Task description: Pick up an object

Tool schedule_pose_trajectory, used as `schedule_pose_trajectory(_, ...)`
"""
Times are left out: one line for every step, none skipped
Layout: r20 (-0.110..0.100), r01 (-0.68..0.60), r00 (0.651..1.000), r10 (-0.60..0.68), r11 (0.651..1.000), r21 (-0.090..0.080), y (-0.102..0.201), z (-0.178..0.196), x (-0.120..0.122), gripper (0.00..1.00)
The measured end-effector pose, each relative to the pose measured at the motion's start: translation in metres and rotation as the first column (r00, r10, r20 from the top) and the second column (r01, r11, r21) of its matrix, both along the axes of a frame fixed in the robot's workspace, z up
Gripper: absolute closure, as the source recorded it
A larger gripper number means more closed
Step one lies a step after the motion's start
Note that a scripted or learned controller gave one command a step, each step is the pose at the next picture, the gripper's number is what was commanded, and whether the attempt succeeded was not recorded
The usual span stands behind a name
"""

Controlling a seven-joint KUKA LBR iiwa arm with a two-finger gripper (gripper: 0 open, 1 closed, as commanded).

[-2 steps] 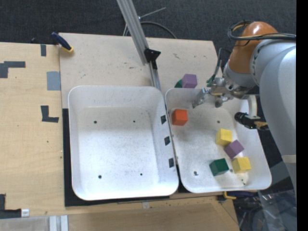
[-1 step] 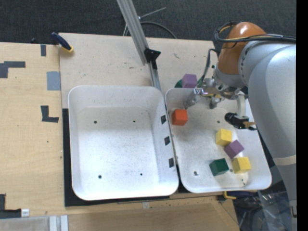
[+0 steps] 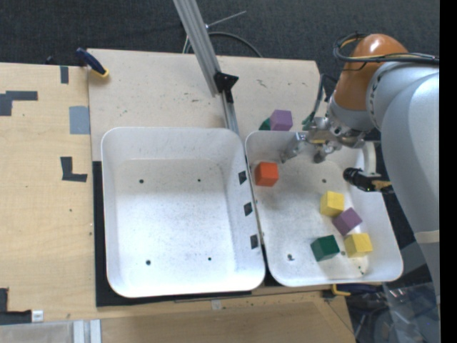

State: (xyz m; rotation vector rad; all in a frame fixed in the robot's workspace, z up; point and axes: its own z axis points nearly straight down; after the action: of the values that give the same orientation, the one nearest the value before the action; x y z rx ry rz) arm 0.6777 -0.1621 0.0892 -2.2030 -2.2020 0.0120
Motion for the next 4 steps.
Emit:
schedule_pose_trajectory(0.005, 0.002, 1.000, -0.002, 1.000, -0.022, 0.0438, 0.0003, -0.0008, 0.00)
schedule_pose_trajectory(0.004, 0.004, 1.000, -0.004, 1.000, -0.019, 0.0433, 0.0002, -0.0009, 0.00)
schedule_pose_trajectory(0.004, 0.003, 1.000, -0.003, 1.000, -0.019, 0.0437, 0.0001, -0.0008, 0.00)
schedule_pose_trajectory(0.004, 0.003, 1.000, -0.003, 1.000, -0.019, 0.0439, 0.0001, -0.0008, 0.00)
